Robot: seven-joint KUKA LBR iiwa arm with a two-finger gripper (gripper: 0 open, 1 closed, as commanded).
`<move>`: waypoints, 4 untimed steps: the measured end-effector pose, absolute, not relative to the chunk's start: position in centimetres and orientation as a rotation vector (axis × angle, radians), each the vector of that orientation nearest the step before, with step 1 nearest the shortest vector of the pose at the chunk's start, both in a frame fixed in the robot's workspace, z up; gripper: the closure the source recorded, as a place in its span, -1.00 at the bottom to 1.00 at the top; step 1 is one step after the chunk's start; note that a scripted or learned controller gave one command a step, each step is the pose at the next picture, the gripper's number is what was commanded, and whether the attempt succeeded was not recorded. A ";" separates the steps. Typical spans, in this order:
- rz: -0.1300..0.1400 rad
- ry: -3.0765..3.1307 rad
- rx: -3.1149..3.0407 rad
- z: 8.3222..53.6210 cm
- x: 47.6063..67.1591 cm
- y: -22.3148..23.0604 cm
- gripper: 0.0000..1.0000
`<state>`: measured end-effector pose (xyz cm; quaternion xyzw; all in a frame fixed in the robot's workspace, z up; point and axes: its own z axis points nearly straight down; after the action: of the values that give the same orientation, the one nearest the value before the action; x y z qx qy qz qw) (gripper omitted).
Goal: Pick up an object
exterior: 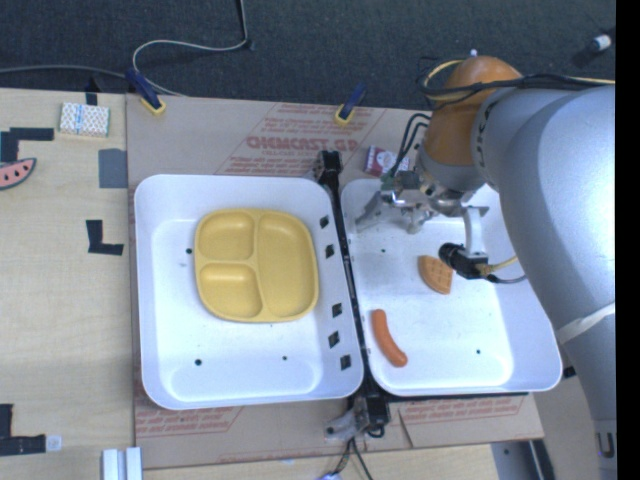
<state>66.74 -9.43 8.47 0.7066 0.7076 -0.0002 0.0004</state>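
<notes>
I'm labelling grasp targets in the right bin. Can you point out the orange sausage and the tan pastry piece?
orange sausage [389, 338]: camera view, middle of its length.
tan pastry piece [436, 274]: camera view, centre of its top face.

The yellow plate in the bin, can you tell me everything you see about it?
The yellow plate looks like smooth plastic, squarish with rounded corners. Raised ridges split it into three sections: two smaller ones and one bigger one. Nothing lies in any of them. It sits flat on the floor of the left white bin, slightly turned, toward the bin's upper middle. Only the bin touches it.
</notes>
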 end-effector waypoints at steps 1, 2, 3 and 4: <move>-0.002 2.223 2.219 8.5 66.8 -9.5 -1.00; -0.002 2.223 2.218 8.5 66.8 -9.6 -1.00; -0.002 2.221 2.220 8.5 66.8 -9.4 -1.00; -0.002 2.222 2.219 8.5 66.8 -9.5 -1.00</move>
<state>66.83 -9.54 8.47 0.7066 0.7077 -0.0007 0.0006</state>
